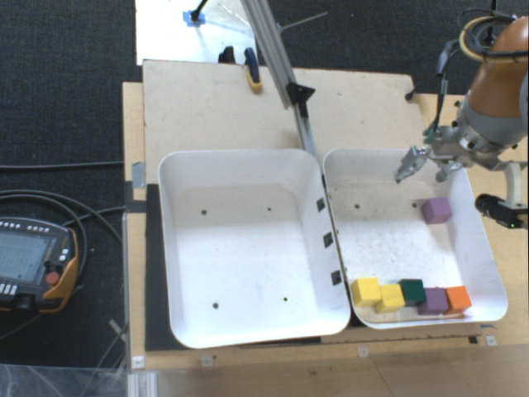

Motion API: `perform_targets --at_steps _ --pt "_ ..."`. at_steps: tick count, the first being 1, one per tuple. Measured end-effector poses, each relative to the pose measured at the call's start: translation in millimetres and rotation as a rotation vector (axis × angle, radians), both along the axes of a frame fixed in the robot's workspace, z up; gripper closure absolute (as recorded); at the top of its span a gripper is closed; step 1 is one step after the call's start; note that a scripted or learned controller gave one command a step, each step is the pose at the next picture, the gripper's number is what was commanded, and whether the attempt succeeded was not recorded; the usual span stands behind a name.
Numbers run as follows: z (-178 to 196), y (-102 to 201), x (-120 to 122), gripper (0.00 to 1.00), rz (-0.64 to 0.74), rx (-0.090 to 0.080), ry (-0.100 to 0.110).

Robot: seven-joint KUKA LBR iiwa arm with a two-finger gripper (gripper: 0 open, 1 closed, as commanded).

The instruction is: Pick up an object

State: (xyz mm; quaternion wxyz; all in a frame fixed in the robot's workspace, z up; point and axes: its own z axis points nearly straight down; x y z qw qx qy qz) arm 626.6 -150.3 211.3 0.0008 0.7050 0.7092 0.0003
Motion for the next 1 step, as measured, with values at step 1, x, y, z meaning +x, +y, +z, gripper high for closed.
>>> perform_targets --at_steps 1 --pt "153.9 -34.7 -14.4 0.00 -0.005 -0.004 -0.010"
